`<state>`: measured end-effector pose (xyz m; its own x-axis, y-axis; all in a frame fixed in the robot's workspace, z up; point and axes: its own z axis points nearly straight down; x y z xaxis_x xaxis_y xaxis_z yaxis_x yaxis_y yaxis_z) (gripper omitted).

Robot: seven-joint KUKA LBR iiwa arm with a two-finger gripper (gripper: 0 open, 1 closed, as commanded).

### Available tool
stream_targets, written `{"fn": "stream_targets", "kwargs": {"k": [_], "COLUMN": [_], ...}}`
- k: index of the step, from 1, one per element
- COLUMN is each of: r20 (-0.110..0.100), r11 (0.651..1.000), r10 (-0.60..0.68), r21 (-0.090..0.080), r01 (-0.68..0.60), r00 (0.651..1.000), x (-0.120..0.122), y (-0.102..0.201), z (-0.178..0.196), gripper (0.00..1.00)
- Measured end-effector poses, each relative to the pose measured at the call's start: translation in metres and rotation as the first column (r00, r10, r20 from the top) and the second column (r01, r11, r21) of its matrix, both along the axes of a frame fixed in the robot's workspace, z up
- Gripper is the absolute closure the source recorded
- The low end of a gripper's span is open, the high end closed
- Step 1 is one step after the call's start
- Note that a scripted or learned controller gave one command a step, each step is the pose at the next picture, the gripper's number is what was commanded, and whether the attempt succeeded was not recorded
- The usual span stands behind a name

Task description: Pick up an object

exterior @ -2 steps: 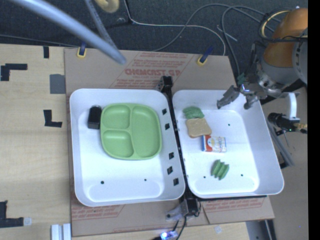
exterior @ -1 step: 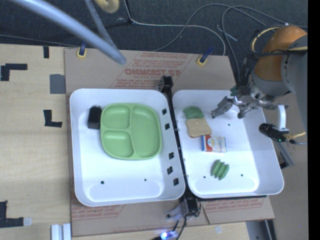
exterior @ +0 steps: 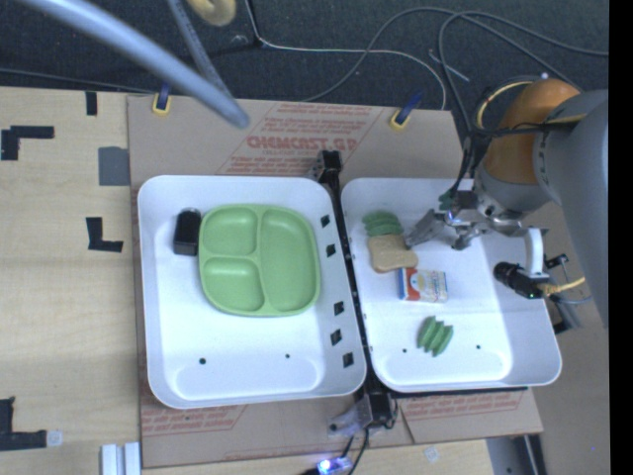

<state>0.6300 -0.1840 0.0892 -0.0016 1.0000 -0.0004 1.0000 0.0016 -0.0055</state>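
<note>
gripper [exterior: 435, 228] at 3 o'clock of right bin [exterior: 514, 364], fingers spread, gripping nothing | bread slice [exterior: 392, 255] just beside | green plate [exterior: 260, 259] in left bin [exterior: 168, 364]

You get even, soft overhead light, faint shadows, and a slightly grainy picture, blurriest at the top.

Gripper [exterior: 442, 224] positioned over right bin [exterior: 514, 359] near far edge, just beside tan object [exterior: 392, 256]. Green divided plate [exterior: 260, 260] and black block [exterior: 187, 232] located in left bin [exterior: 168, 344].
</note>
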Motion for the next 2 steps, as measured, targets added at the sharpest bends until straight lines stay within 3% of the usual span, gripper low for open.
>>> {"fn": "stream_targets", "kwargs": {"k": [1, 2], "r20": [0.006, 0.011], "r11": [1.000, 1.000], "r10": [0.002, 0.001], "r21": [0.000, 0.000], "r01": [-0.002, -0.001], "r00": [1.000, 1.000], "x": [0.002, 0.013], "y": [0.001, 0.005], "z": [0.015, 0.066], "gripper": [1.00, 1.00]}}
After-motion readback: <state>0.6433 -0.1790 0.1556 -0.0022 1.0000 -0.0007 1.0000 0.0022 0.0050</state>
